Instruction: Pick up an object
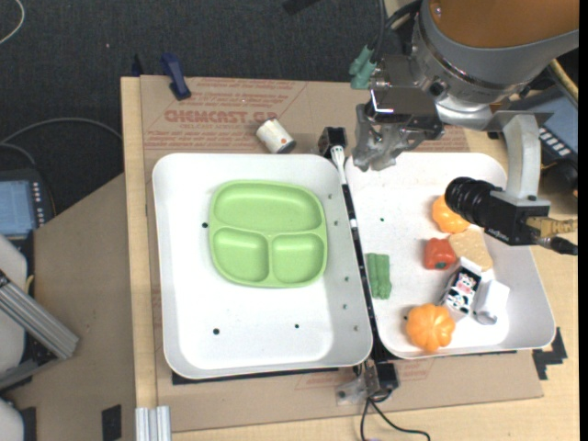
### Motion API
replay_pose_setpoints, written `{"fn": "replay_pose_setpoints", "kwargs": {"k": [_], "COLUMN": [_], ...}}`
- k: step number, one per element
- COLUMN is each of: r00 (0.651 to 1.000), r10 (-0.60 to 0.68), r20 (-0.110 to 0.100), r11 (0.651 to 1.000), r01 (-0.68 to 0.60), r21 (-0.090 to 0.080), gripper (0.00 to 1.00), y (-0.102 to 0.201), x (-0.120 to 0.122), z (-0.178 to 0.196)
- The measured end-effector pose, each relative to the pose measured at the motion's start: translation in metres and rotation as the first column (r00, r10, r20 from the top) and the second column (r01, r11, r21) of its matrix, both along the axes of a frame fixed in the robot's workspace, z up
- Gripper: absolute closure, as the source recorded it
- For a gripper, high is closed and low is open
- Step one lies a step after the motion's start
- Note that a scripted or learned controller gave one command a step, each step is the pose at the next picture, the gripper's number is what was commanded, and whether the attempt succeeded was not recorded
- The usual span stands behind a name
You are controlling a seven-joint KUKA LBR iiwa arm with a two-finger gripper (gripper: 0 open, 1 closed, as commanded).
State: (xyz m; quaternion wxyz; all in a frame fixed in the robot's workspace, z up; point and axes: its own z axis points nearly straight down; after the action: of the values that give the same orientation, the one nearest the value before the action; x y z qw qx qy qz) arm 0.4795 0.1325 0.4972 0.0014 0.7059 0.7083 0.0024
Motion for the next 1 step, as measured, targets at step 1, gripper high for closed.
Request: {"fn": "replay_pose_setpoints", "kwargs": {"k": [1], "r00": [1.0], "r10": [-0.002], "r20": [-0.021], "r11": [1.0], "r01": [0.002], "r21": [-0.006], "gripper": [1.0], "y": [0.0415], "x": [-0.0025], "z": [-0.1996]}}
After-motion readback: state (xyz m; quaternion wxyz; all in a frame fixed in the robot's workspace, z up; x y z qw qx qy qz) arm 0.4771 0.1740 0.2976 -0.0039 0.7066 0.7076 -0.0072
